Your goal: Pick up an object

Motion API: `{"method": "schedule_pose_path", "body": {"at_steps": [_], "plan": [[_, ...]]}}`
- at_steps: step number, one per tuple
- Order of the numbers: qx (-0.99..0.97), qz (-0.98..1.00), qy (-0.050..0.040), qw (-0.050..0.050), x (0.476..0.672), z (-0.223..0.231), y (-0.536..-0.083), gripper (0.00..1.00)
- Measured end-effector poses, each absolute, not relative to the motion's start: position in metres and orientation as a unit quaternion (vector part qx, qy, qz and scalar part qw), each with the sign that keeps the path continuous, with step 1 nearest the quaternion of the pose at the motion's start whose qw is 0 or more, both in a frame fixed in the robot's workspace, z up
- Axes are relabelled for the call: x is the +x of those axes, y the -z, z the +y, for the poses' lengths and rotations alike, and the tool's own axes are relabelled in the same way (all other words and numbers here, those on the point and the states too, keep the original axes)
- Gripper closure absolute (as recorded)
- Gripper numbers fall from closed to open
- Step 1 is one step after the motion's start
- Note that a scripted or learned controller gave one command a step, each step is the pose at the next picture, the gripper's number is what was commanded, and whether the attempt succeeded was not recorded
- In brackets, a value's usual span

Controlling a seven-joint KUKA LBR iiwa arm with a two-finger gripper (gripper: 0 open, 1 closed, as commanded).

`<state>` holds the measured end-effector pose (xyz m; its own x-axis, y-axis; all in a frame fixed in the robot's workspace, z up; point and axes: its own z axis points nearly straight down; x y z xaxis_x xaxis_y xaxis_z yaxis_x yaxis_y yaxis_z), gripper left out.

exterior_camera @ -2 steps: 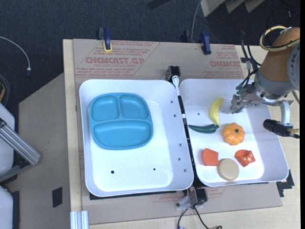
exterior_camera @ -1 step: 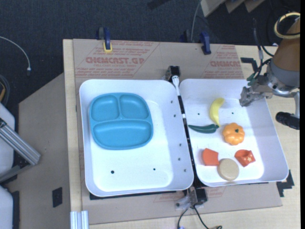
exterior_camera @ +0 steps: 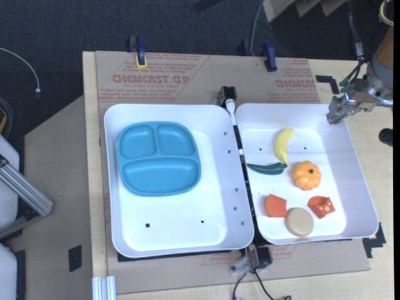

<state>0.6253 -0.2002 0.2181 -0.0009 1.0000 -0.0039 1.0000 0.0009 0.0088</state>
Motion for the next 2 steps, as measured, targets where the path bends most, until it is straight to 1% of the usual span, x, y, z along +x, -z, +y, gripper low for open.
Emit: {"method": "schedule_pose_path", "body": {"at_steps": [1,2], "plan": [[0.707,0.707,-0.0019,0.004,0.627,-0.201,-0.273,1.0],[0.705,0.709,0.0004,-0.002,0.615,-0.144,-0.259,1.0]]}}
